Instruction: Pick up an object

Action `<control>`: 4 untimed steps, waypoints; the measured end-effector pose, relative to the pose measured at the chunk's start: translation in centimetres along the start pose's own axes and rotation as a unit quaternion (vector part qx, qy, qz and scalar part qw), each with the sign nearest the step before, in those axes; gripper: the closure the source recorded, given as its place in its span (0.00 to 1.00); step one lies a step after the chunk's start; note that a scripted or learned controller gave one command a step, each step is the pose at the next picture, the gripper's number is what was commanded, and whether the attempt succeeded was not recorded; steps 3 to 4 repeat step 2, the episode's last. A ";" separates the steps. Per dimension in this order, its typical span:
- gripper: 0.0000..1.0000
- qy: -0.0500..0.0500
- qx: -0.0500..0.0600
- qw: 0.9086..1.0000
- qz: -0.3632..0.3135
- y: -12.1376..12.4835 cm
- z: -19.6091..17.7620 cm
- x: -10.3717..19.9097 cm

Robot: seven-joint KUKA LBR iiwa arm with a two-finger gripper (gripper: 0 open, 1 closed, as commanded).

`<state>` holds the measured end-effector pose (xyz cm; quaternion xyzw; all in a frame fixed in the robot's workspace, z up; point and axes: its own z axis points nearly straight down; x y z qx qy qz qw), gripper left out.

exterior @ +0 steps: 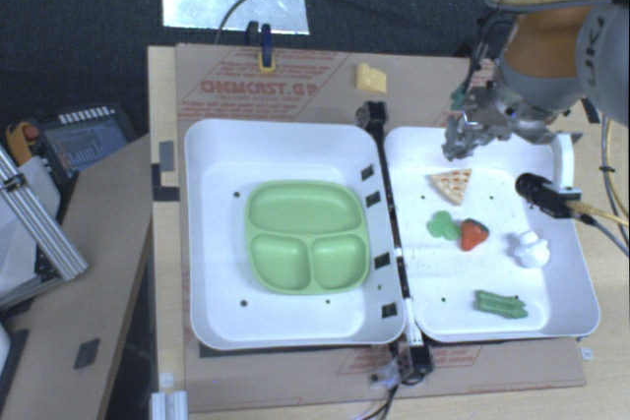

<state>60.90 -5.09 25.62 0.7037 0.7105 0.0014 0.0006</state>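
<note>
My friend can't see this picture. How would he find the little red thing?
Look at the right-hand white bin. Near its middle, below the tan triangular wedge, sits the red strawberry-like toy, touching a green leafy piece on its left. It is the only red thing in the bin; the white lump and the green pod lie apart from it.
</note>
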 end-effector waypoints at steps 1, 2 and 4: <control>1.00 0.001 0.001 1.000 0.000 0.8 1.4 5.8; 1.00 0.000 0.000 1.000 0.000 1.3 1.7 11.7; 1.00 0.000 0.000 1.000 0.000 1.3 1.7 11.7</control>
